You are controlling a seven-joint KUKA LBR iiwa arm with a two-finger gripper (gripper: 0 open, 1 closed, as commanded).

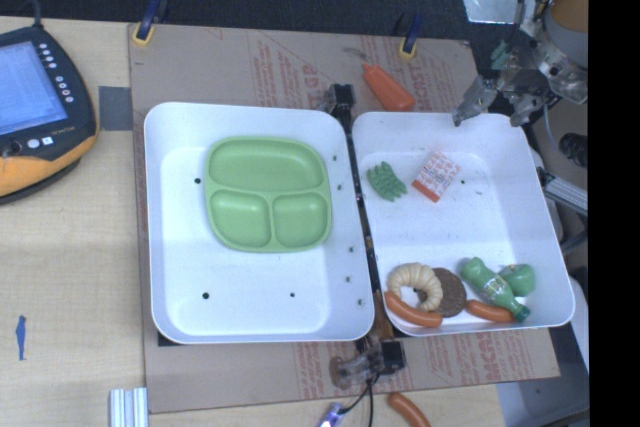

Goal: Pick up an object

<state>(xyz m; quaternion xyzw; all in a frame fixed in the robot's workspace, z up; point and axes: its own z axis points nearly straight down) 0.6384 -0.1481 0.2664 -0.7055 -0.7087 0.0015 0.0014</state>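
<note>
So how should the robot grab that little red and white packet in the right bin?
The red and white packet lies flat and tilted, alone on the right bin's floor. Coming straight down from above looks best, with the fingers closing across its narrower width near the middle. The green leafy toy sits apart to its left, so there should be room. The gripper is over the bin's far rim.

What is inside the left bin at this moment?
The left bin holds one green divided plate, lying flat toward its far side. Whatever is under the plate is covered.
</note>
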